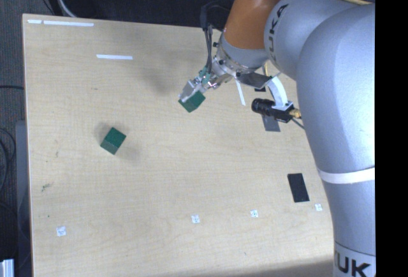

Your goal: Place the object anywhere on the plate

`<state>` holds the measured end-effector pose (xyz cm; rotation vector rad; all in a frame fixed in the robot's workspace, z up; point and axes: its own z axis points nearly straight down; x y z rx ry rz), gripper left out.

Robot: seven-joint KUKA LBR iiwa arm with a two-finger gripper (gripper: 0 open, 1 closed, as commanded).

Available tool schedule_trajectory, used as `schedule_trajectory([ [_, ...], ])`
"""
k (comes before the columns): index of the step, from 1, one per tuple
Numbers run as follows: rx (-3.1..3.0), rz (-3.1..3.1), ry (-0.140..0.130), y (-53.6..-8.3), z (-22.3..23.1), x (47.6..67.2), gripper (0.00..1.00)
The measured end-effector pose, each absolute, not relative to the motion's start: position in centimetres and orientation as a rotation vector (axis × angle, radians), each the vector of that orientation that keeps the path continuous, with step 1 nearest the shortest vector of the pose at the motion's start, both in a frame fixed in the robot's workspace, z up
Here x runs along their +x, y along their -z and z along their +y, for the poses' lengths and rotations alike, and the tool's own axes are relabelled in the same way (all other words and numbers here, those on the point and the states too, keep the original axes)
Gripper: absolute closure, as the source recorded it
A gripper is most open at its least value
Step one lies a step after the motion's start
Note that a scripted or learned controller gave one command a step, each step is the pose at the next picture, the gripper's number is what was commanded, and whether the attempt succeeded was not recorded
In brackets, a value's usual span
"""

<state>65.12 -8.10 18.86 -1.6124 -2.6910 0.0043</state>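
My gripper [194,94] reaches in from the right, near the middle of the wooden bench top [159,173]. It is shut on a small green cube [193,102], which sits tilted between the fingertips [189,88]. A soft shadow up and to the left of it suggests it hangs above the surface. A second green cube [113,140] lies on the wood to the left, well apart from the gripper.
The grey arm with its orange band [252,14] takes up the right side. A black connector [273,110] hangs off the wrist. On the wood are a black patch [297,187], a white tape strip [115,57] and small white markers [196,219].
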Motion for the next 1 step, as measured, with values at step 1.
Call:
schedule_trajectory([
  [1,-1.815,-2.559,-0.008,-22.14,2.39,64.21,1.0],
])
